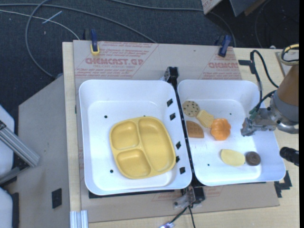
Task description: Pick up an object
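So nearest the camera in the right bin (pixel 266 175) there's a pale yellow oval piece (pixel 232 157) with a small dark round thing (pixel 252 158) touching its right end. A bit farther back sit an orange lump (pixel 220 129), a yellow wedge (pixel 205 118), a brown slab (pixel 194 129) and a speckled cookie (pixel 191 108), all bunched near the divider, probably just dumped there as pick candidates. The left bin (pixel 90 141) only carries a yellow divided tray (pixel 141 147). The claw (pixel 254 123) hovers right of the orange lump, nothing between its fingers; open or closed, can't tell.
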Motion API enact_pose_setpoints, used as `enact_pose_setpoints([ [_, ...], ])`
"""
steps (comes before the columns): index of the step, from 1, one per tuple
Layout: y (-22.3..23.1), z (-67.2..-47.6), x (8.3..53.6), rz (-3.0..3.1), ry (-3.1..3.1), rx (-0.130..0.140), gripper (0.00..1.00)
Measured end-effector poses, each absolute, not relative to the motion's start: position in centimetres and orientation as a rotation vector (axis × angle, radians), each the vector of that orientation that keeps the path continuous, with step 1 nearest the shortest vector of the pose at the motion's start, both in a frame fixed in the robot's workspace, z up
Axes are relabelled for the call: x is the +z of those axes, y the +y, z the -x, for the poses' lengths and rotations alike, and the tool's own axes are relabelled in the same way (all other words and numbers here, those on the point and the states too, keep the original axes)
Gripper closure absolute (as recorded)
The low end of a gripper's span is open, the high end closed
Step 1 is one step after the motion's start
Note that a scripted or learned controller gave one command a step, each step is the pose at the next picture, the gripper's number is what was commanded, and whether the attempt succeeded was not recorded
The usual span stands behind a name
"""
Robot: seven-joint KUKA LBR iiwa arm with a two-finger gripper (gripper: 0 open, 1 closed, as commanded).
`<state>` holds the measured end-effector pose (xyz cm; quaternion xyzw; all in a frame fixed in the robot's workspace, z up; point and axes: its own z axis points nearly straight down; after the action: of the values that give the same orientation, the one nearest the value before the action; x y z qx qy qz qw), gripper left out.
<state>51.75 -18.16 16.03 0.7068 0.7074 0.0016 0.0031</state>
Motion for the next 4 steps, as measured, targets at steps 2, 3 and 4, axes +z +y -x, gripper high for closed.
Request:
enact_pose_setpoints([
  [2, -19.1, -51.4, 23.0, -2.218, 2.221, 0.003, 1.00],
  [3, -13.9, -52.8, 22.0, -2.217, 2.230, 0.001, 1.00],
  [4, -8.3, -53.9, 21.0, -2.217, 2.232, 0.001, 1.00],
])
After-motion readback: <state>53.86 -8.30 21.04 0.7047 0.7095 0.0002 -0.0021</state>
